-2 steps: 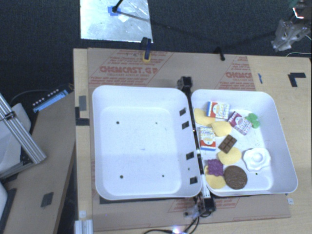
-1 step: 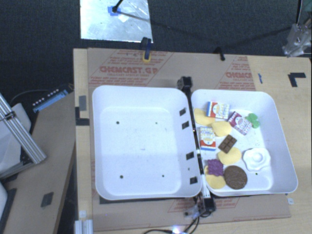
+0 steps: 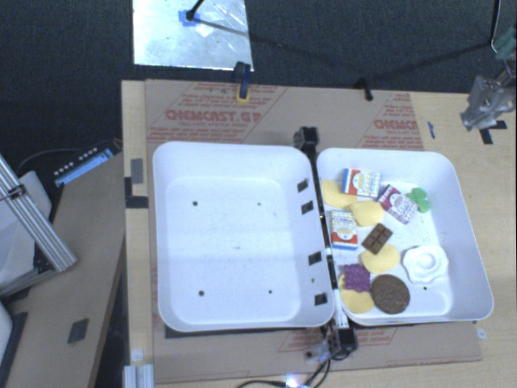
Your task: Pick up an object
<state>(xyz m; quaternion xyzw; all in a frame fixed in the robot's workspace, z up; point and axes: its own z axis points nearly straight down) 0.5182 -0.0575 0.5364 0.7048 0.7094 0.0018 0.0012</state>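
Observation:
The right bin (image 3: pixel 464 208) holds several toy food items. Near its back lie a small red, white and blue carton (image 3: pixel 359 182), a maroon carton (image 3: pixel 397 204) and a green piece (image 3: pixel 418 198). A third carton (image 3: pixel 343 229), a chocolate bar (image 3: pixel 376 238) and pale yellow discs (image 3: pixel 380 259) fill the middle. A white fried egg (image 3: pixel 425 263), a brown cookie (image 3: pixel 390 293) and a purple piece (image 3: pixel 356 279) lie toward the front. My gripper (image 3: pixel 487 105) hangs as a grey shape at the far right, behind and beyond the right bin, well away from the items.
The left bin (image 3: pixel 174 217) adjoins the right one along a black-clipped divider (image 3: pixel 319 233). Both sit on a cardboard sheet (image 3: pixel 210 111). A shiny metal plate (image 3: pixel 190 23) lies at the back, and a cable runs across the dark floor.

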